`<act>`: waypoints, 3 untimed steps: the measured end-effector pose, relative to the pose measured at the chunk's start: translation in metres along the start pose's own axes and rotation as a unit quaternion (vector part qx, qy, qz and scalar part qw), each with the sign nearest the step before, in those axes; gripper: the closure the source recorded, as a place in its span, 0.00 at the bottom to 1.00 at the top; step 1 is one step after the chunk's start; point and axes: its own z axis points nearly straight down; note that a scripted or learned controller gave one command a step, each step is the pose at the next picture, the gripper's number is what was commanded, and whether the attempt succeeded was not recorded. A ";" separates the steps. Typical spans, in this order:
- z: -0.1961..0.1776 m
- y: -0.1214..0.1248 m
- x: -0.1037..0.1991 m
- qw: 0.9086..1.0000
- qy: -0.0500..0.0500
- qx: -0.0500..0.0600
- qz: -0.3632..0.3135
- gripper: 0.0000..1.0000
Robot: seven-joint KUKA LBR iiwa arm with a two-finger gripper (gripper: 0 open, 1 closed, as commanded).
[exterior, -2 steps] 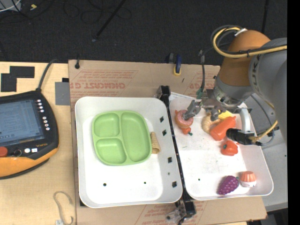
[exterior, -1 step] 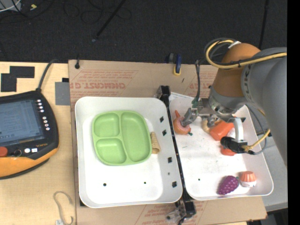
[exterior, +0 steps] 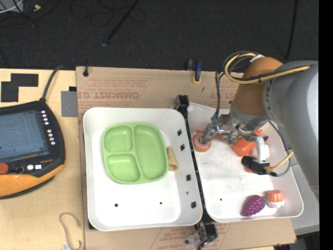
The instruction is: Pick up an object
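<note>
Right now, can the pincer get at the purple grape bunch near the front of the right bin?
Probably yes. The purple grape bunch lies open on the right bin's floor with only a small orange-and-white piece beside it; the pincer works the same bin, by a reddish object.

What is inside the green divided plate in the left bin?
The green divided plate shows three bare compartments, nothing lying in any of them. A small tan piece sits just outside its right rim, on the left bin floor. Whatever lies beneath the plate is covered.
</note>
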 end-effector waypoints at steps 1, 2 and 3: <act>-0.010 0.000 0.004 1.000 0.008 0.003 0.001 1.00; -0.070 -0.007 0.000 1.000 0.010 0.007 0.000 1.00; -0.133 -0.004 -0.006 1.000 0.009 0.006 -0.002 1.00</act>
